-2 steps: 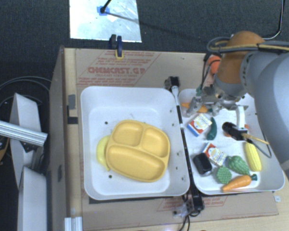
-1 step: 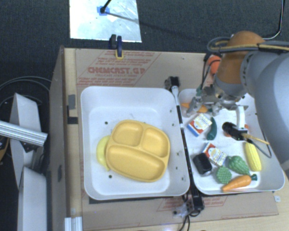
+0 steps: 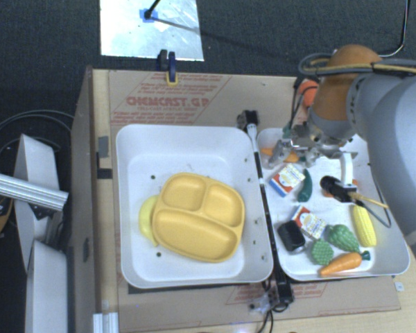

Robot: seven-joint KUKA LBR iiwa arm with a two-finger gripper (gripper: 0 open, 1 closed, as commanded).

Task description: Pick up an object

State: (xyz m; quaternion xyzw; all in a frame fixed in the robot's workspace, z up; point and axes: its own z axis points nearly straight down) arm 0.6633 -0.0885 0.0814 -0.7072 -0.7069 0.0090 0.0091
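Grey metal, the hand (image 3: 296, 150) hangs low over the far left corner of the right bin (image 3: 395, 255), at the end of the arm (image 3: 388, 116) that reaches in from the right. From this angle I cannot tell how far open it is, and nothing can be seen in its grasp. Just in front of it lies a red-and-white carton (image 3: 288, 179), with a dark green vegetable (image 3: 305, 186) touching the carton's right side.

Nearer the front of the same bin sit a second carton (image 3: 309, 223), a black block (image 3: 290, 236) just beside it, two green toy vegetables (image 3: 343, 236) (image 3: 322, 252), a yellow corn cob (image 3: 362, 225) and an orange carrot (image 3: 342, 262) along the front wall.

In the left bin (image 3: 135, 165) a yellow divided tray (image 3: 197, 214) rests tilted across the middle, with a paler yellow piece (image 3: 146, 217) showing from under its left edge.

Both bins stand on a cardboard sheet (image 3: 166, 96) with red print that covers the bench. A blue clamp (image 3: 168, 61) grips its far edge. Beyond it, a shiny sheet (image 3: 151, 19) lies on the dark floor (image 3: 35, 33). To the left are black cables (image 3: 14, 127) and a length of aluminium profile (image 3: 24, 189).
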